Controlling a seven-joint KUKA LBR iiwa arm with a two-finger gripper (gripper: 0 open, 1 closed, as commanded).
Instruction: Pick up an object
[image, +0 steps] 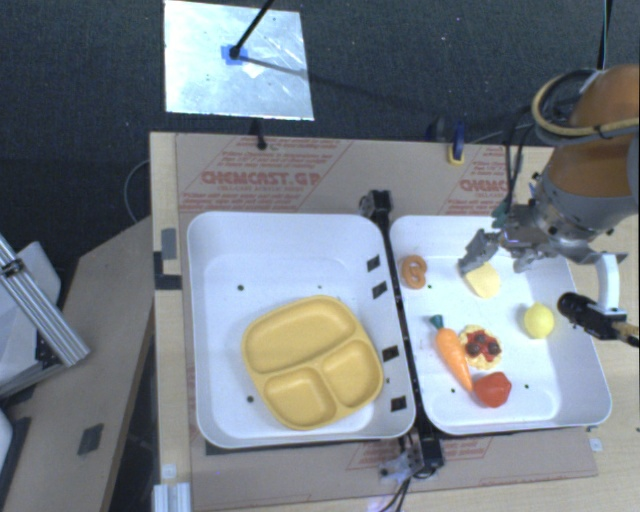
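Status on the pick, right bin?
Gripper low over right bin, above pale yellow piece. No grasp visible. Lemon, carrot, pretzel lie apart.

The grey arm (590, 130) with its orange band was seen reaching in from the right, the wrist bent downward. The gripper (500, 250) was held low, its fingers (475, 252) spread apart.

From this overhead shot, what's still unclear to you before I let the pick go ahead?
- Tool: whether it actually grips the pale yellow piece beneath it; the contact is too small to read.
- Arm: cut off by the right edge.
- Pizza slice: toppings too small to identify.
- Pretzel: too small for detail.
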